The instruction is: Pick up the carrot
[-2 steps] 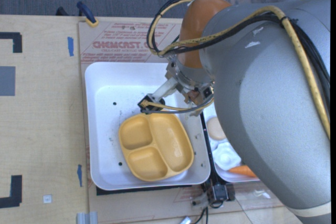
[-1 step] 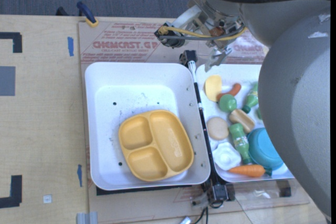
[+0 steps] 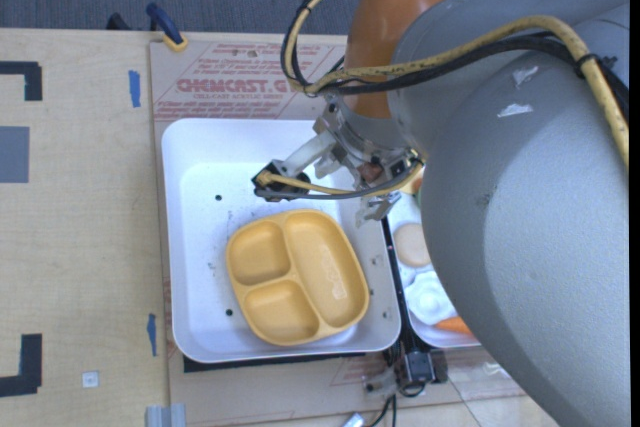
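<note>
Over shallow white bins (image 3: 180, 245) we are hovering the two-finger gripper (image 3: 378, 200), opening untellable; the orange carrot (image 3: 455, 325) is lying behind it, armward

Grey arm (image 3: 520, 165) (orange band (image 3: 400, 15) above wrist) reaches in from rt; gripper (image 3: 372, 183) pointing down.

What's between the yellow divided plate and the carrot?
Camera view: the bins' meeting rims and a white rounded item sit between yellow divided plate and carrot.

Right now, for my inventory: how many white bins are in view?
2: the left bin holds a yellow plate; the right bin lies largely hidden under the arm.
</note>
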Controlling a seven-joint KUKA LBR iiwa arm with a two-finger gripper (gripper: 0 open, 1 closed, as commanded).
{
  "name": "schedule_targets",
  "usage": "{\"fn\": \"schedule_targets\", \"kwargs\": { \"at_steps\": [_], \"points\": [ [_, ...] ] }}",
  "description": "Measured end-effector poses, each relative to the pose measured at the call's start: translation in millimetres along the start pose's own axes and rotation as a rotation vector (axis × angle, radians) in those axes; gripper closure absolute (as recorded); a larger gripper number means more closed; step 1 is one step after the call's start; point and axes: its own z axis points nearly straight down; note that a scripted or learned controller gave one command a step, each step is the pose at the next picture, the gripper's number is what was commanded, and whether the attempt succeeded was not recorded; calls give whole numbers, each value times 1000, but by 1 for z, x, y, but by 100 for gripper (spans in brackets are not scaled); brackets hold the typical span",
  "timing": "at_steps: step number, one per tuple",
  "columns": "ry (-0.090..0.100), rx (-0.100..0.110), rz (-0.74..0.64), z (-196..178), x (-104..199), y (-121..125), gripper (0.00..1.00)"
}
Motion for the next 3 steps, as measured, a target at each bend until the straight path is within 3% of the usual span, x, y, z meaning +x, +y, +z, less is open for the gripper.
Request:
{"fn": "schedule_targets", "kwargs": {
  "at_steps": [1, 2, 3],
  "points": [
    [8, -7, 114, 112, -61, -71, 0],
    [7, -4, 116, 103, -61, -71, 100],
    [9, -3, 60, 92, -57, -73, 100]
  ]
}}
